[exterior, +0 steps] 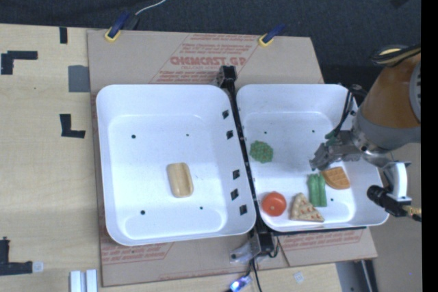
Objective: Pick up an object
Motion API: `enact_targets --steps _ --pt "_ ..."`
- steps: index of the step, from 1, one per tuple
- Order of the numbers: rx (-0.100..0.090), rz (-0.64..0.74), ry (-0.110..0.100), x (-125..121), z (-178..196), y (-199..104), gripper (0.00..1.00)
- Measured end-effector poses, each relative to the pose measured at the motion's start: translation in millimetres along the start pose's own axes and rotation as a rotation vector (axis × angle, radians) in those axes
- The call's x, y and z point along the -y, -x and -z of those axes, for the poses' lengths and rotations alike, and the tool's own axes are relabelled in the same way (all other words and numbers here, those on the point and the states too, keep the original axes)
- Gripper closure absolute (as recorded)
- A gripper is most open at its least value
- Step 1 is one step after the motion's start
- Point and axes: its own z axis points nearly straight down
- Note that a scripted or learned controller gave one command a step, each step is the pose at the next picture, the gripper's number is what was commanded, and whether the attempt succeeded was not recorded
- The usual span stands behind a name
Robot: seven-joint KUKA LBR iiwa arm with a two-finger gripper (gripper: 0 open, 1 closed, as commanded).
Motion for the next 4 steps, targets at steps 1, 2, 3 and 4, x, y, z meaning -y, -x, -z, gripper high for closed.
enact_targets --steps 1,2,3,4 --pt "-0.004 -0.003 0.005 -8 -62 49 1.00" --pt "0.003 0.002 0.011 -46 24 24 1.00" --pt "0.001 -0.007 -0.003 5 13 51 1.00" --pt "0.002 -0.001 0.000 -33 -28 49 1.00"
